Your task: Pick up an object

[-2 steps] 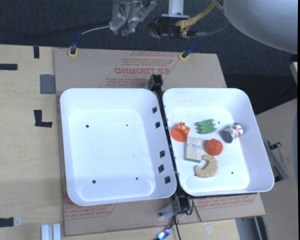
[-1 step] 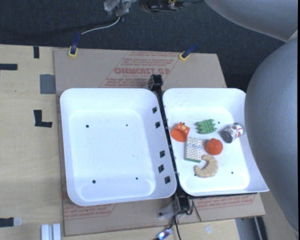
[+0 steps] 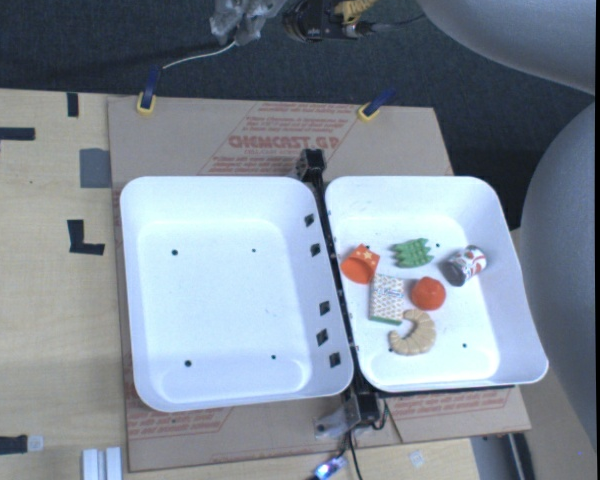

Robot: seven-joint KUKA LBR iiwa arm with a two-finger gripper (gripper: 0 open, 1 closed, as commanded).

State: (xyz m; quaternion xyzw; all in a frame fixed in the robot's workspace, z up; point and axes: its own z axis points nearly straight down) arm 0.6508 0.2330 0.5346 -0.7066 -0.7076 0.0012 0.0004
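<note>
The gripper (image 3: 248, 8) hangs above the cardboard (image 3: 280, 138), far from the right bin (image 3: 485, 208); its state I cannot tell. In that bin lie a packet (image 3: 387, 299), croissant (image 3: 413, 333), tomato (image 3: 428, 293), can (image 3: 465, 265), green piece (image 3: 412, 253) and orange piece (image 3: 360, 265). The cardboard reads "CHEMCAST GP".

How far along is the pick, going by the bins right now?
Nothing looks picked yet. The orange piece, green piece, small can, red ball, patterned card and croissant-shaped piece all lie in the right bin. The gripper sits beyond the bins, nothing visibly in it. The whole grasp remains.
</note>
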